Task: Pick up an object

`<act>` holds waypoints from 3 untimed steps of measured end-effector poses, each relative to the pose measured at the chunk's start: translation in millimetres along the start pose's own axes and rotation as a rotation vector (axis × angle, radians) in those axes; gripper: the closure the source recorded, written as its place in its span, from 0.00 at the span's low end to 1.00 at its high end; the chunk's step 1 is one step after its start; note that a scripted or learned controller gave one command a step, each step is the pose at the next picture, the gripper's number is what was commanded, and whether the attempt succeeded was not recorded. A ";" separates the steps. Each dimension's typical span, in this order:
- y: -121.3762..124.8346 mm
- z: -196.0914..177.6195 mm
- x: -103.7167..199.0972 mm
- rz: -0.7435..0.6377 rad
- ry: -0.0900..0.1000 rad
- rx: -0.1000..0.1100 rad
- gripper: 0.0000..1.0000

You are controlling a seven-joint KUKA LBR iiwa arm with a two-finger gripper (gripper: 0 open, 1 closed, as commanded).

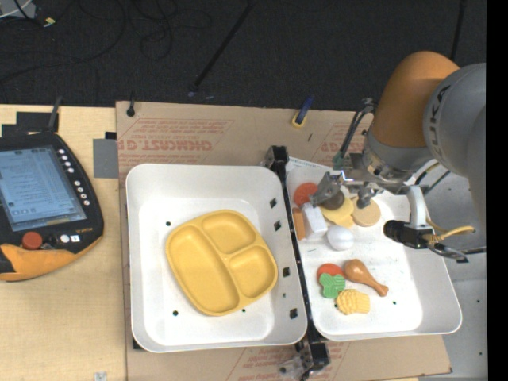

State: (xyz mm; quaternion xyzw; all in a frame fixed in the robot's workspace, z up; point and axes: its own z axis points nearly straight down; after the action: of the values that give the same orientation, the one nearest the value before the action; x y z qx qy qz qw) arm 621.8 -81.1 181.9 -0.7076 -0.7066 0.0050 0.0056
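Note:
My gripper (346,195) hangs low over the back left part of the right bin (432,304), open, with its fingers (326,190) spread. Between and just below them lies a yellow food piece (343,213), and I see nothing held. A tan disc (367,216) sits by the right finger. A red round piece (305,193) and a white block (315,219) lie to the left. A white egg (340,238) rests just in front. Nearer the front lie a brown drumstick (365,276), a red and green piece (330,281) and a yellow corn cob (353,302).
The left bin (151,213) holds a yellow divided plate (221,260). An orange strip (299,225) lies along the ridge between the bins. A tablet-style pendant (44,201) rests on the bench at the far left. The arm's orange band (409,94) rises at the back right.

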 end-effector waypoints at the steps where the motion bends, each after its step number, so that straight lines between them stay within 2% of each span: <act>1: 2.9 -7.6 0.0 -0.002 -0.001 -0.012 0.00; 2: 5.6 36.2 -0.3 -0.002 0.000 -0.009 0.00; 3: 10.6 82.6 -1.6 0.002 -0.006 -0.029 0.00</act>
State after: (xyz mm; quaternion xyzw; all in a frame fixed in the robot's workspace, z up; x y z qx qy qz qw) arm 631.2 -82.6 99.1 -0.7081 -0.7060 -0.0030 -0.0068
